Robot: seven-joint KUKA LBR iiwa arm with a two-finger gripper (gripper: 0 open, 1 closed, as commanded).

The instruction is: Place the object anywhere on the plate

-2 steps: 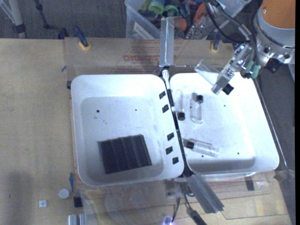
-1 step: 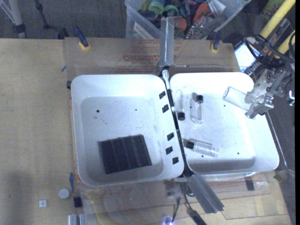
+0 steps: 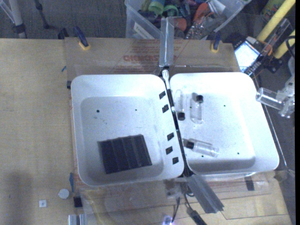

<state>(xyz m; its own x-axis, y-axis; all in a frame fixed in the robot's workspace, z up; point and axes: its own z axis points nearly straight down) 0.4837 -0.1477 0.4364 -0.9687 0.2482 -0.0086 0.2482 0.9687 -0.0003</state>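
Note:
A black ridged plate (image 3: 124,153) lies flat in the left bin (image 3: 84,93), near its front. In the right bin (image 3: 243,86) lie three clear vials with black caps: one (image 3: 197,108) near the middle, one (image 3: 179,106) against the divider, one (image 3: 201,146) toward the front. A fourth clear vial (image 3: 266,96) hangs above the right bin's right rim, lying roughly level. It sits at the tip of my gripper (image 3: 280,100), which enters from the right edge as a pale, blurred shape.
A metal bar (image 3: 165,41) runs back from the divider between the bins. Behind the bench stands a clear tub of coloured toys (image 3: 183,6). Clamps (image 3: 83,43) sit at the back corners. Small loose parts (image 3: 63,193) lie at the front left.

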